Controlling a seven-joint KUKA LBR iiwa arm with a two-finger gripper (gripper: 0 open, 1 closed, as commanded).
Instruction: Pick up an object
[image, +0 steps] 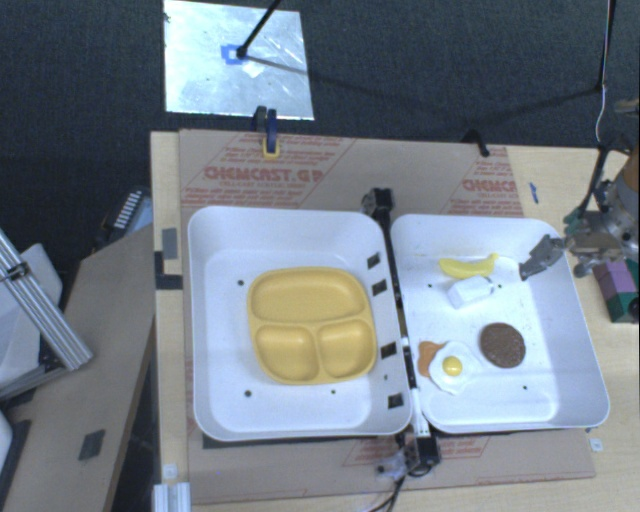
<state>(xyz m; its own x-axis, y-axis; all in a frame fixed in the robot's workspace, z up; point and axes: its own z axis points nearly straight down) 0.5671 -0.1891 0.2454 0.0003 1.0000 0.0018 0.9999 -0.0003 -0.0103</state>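
The right bin (560, 400) holds a yellow banana (468, 266), a small white block (469, 291) just below it, a round brown patty (502, 344) and a fried egg (451, 368) with an orange piece (430, 356) beside it. My gripper (540, 256) hangs over the right bin's upper right part, to the right of the banana and apart from it. Nothing shows between its fingers.
A yellow three-compartment tray (305, 324) lies in the left bin (215, 300). Black clips line the divider (395, 330) between the bins. A cardboard sheet (300, 165) lies under both bins. A foil square (238, 58) sits on the dark floor beyond.
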